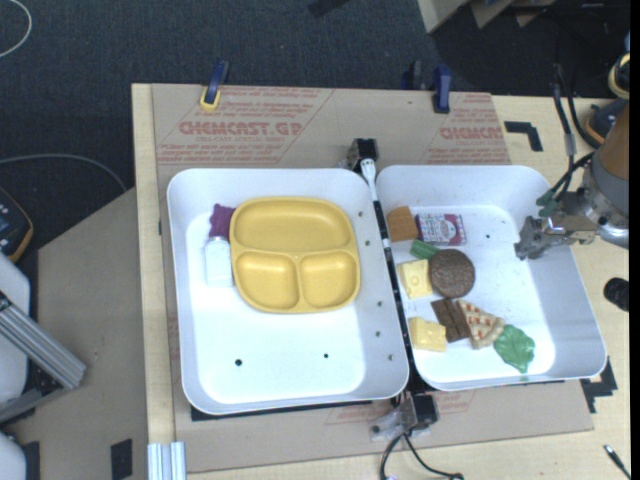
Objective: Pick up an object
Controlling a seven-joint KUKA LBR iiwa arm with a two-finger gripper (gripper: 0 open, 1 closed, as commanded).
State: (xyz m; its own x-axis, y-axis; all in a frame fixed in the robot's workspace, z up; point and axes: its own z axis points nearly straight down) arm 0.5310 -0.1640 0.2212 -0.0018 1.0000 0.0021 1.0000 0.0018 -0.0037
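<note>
We see the gripper (532,238) at the right of the frame, over the right edge of the right bin (560,298), well apart from the pile of small things in that bin's left half; nothing lies between its fingers, and we cannot tell how wide they stand.

The things to be picked are toy food pieces, matte and plastic-looking. Near the middle of the pile is a round brown patty (452,273), flat and speckled. Just left of it lies a pale yellow block (414,279), and above that a tan square piece (401,224) beside a small red-and-white packet (440,229) with printing too small for us to read. A dark green leaf (422,250) sits between the tan square and the patty. Lower down we find a yellow cheese wedge (428,334), a dark brown ridged bar (452,318), a waffle-patterned triangle (483,326) touching the bar, and a bright green crumpled piece (515,347) at the lower right of the pile.

The left bin (280,368) holds a smooth yellow divided tray (295,253), with one long compartment above two smaller ones and rounded corners. At the tray's left edge lie a purple piece (220,218) and a white bottle-like thing (217,261). Both bins are glossy white with rounded rims and rest on a brown printed board (300,118).
</note>
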